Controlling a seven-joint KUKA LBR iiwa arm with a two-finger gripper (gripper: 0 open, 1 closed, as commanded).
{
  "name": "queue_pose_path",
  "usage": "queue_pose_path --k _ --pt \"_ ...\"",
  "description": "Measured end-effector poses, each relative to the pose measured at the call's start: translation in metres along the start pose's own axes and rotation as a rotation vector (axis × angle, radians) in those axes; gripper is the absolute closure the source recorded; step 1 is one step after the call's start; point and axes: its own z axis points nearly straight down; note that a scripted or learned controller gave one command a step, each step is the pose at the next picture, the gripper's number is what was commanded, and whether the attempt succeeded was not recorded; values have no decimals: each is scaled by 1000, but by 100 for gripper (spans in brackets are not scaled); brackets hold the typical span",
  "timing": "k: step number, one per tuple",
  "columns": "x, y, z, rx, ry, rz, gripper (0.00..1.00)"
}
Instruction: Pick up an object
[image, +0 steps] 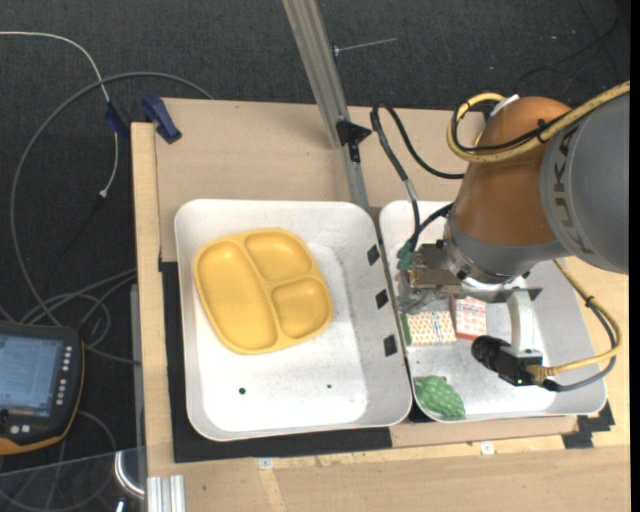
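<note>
Dark carpet, strewn with cables, is surrounding a wooden bench (150, 300) where two white bins are sitting side by side. A yellow divided tray (262, 290) is lying alone in the left bin (300, 392). The grey and orange arm (520, 190) is reaching over the right bin (572, 330), its gripper (432, 290) hanging at that bin's left side, just above a patterned packet (432, 327). Whether the gripper is open or closed cannot be told from this angle, since the wrist is blocking the view, and nothing is visibly being held.

A red-and-white packet (470, 318) is lying just beside the patterned one, apparently touching it, while a green lumpy item (440, 397) is resting near the bin's front edge.

Several risks appear to be looming. Both packets are lying flat, so a closing gripper is likely to be sliding over the top without catching an edge. Their closeness is inviting a pinch on both together, or a nudge that is pushing one aside. The bin wall just to the left is also crowding the descent and could be striking the gripper.
</note>
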Motion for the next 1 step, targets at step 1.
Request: queue_pose_path --k 1 --pt "54 1 -9 -5 -1 -1 100"
